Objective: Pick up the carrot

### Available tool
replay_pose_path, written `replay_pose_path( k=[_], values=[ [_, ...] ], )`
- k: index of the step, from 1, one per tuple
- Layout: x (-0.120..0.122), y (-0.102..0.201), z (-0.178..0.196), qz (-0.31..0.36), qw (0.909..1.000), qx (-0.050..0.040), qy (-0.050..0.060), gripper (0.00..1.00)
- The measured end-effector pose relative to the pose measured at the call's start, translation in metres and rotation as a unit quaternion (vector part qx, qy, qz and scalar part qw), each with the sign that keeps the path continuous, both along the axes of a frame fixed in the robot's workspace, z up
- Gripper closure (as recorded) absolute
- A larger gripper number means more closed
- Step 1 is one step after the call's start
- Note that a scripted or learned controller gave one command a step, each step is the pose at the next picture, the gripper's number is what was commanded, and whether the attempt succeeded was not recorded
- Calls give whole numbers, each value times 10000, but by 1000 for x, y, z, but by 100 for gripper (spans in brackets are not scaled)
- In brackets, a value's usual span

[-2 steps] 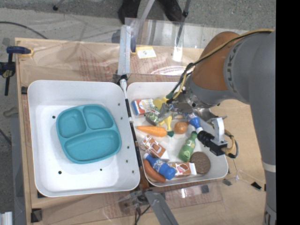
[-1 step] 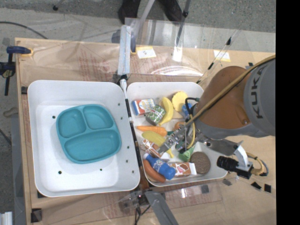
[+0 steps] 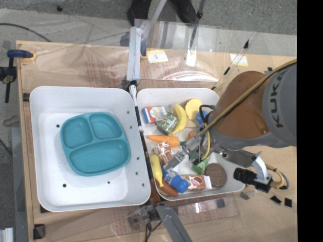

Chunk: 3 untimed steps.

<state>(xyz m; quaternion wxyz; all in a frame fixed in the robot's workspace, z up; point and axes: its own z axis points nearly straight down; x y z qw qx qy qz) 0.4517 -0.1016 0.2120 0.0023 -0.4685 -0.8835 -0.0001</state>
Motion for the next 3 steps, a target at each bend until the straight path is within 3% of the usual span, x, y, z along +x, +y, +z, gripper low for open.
replay_pose_path(
  k=[1,2,3],
  values=[
    [51,5,-26,-1311,9914,-18,-14,0],
    [126,-28,-125,-2238,9746,-19,-16,0],
    [150,-105,-38,-2609,9654,-21,-24,0]
  ],
)
